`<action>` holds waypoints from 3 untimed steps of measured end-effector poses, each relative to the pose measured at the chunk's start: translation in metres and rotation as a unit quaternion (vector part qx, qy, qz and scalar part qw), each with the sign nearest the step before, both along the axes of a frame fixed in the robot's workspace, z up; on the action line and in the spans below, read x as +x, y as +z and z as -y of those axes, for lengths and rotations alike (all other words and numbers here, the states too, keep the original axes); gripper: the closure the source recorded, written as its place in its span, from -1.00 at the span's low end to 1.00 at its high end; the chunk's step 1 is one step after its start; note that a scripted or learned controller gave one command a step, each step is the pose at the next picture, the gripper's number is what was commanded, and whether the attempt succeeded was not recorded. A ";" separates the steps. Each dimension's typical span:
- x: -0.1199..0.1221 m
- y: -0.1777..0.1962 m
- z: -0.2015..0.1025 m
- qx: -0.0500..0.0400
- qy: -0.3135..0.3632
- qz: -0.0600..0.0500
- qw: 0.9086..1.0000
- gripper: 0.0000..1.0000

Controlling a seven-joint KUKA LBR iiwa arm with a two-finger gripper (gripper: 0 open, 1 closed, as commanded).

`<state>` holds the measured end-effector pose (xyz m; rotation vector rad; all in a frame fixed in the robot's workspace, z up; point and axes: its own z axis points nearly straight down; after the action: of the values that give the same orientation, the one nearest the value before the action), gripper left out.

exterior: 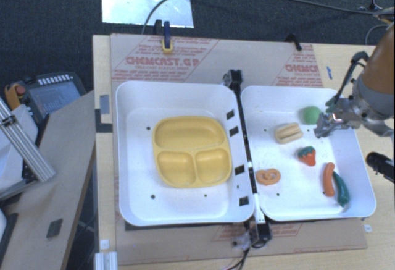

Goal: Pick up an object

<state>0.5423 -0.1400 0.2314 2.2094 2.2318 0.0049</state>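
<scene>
We take the right bin [355, 201] first, since the pickable things lie in it. A green ball [310, 114] sits toward its upper right, and at about eight o'clock from it lies a tan bread roll [288, 133]. At about five o'clock from the roll we see a small strawberry [307, 155], red with a green top. Down at about seven o'clock from the strawberry rests an orange pretzel-shaped piece [268, 176]. Near the bin's right wall, at four o'clock from the strawberry, an orange carrot [329, 179] lies beside a dark green pod [340, 190], the two just touching.

The gripper [326, 128] hangs over the upper right of this bin, at about four o'clock from the green ball and near it. We cannot tell how far its fingers are spread, and we see nothing between them. The grey arm [376, 86] reaches in from three o'clock.

The left bin [133, 157] holds a yellow divided tray [190, 150] with three compartments, lying flat at its centre. Both bins rest on a cardboard sheet [197, 55] printed with red lettering.
</scene>
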 end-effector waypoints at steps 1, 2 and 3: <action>0.017 -0.010 -0.052 0.000 0.000 -0.001 1.000 1.00; 0.043 -0.017 -0.098 0.000 -0.001 0.000 1.000 1.00; 0.067 -0.007 -0.155 0.000 0.000 0.001 1.000 1.00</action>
<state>0.6090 0.0152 0.2247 2.2085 2.2317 0.0080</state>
